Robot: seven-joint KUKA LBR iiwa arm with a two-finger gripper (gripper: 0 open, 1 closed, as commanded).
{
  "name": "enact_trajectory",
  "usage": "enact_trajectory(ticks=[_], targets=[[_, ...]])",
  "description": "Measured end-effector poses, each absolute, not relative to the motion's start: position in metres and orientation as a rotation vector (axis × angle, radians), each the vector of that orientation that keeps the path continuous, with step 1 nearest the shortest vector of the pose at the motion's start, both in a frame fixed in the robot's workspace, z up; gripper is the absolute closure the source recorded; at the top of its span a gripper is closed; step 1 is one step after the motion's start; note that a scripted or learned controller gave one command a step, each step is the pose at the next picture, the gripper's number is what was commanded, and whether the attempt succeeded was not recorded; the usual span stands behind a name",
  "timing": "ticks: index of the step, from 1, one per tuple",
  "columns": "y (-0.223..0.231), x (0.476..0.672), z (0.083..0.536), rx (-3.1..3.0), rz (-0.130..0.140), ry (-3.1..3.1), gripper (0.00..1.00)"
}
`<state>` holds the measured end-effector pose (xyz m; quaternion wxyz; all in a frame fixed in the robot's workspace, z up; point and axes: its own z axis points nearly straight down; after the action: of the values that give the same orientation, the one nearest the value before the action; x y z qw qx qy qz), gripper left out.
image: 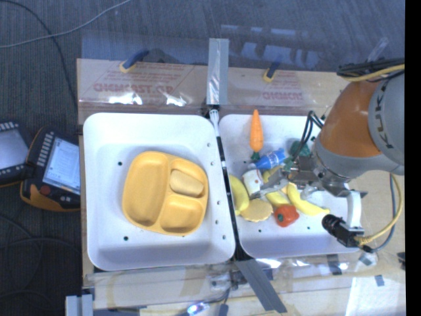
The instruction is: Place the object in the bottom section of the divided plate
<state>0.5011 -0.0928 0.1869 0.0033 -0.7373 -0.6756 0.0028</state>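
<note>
Divided plate (164, 193): yellow, with three sections, lying in the middle of the left bin, left of the frame's centre.
Plate sections: one long section down the plate's left side, a smaller one at upper right, another at lower right; the lower right one is bare.
Bread-like piece (187, 184): tan, rounded, lying in the plate's upper right section.
Left bin (105, 143): white and shallow, holding the plate; it sits just beside the right bin, a dark rim between them.
Right bin (289, 242): white and shallow, holding a heap of toy foods at centre right of the frame.
Carrot (256, 131): orange, upright in the picture, near the right bin's upper left.
Blue bottle (271, 159): tilted, just below the carrot.
Bananas: one (238, 193) against the bin's left wall, another (304, 204) curving under the arm's wrist.
Cookie-like round (256, 210): pale tan, touching the left banana's lower end.
Red pepper (285, 215): just right of the round, below the gripper.
Gripper (279, 180): low over the heap in the right bin, among the bottle, a white piece and the bananas; whether it is wide, narrow or closed on anything cannot be told.
Arm (358, 133): grey with an orange band, reaching in from the frame's right edge.
Teach pendant (52, 170): on the floor at the frame's left edge, well apart from the bins.
</note>
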Motion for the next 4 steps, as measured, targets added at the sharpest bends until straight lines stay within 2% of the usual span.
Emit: enact_trajectory(ticks=[1,2,3,4], targets=[[-0.161,0.556,0.249,-2.233,0.005,-2.211,0.00],[-0.170,0.503,0.207,-2.189,0.006,-2.249,0.00],[-0.192,0.508,0.291,-2.416,0.006,-2.009,0.00],[-0.192,0.508,0.291,-2.417,0.006,-2.009,0.00]])
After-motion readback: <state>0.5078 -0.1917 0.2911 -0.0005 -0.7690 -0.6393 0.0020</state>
